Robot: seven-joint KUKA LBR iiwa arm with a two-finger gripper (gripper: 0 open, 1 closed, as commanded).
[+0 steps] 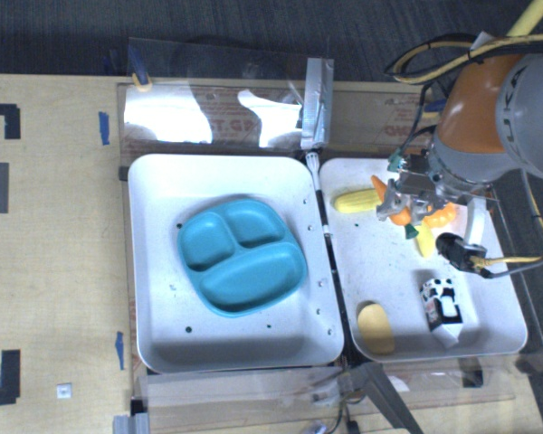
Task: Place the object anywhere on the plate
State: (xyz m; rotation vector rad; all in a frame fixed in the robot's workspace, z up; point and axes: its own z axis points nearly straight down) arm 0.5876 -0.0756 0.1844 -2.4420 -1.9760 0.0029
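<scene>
Worktop (45, 269): light wood surface carrying two shallow white bins side by side.
Left bin (154, 333): holds the blue plate.
Plate (242, 256): blue, three compartments, lying flat near the middle of the left bin; nothing rests on it.
Right bin (507, 328): holds several small items, with the arm reaching in over its upper part.
Arm (489, 107): grey with an orange band, entering from the right.
End effector (405, 202): low over the upper part of the right bin; whether it is open or closed cannot be told, and no grasp can be confirmed.
Yellow object (353, 202): elongated, lying in the right bin just left of the end effector.
Orange object (445, 213): partly hidden under the wrist.
Black-and-white object (442, 307): lower right of the right bin.
Tan round object (374, 322): near the lower left edge of the right bin.
</scene>
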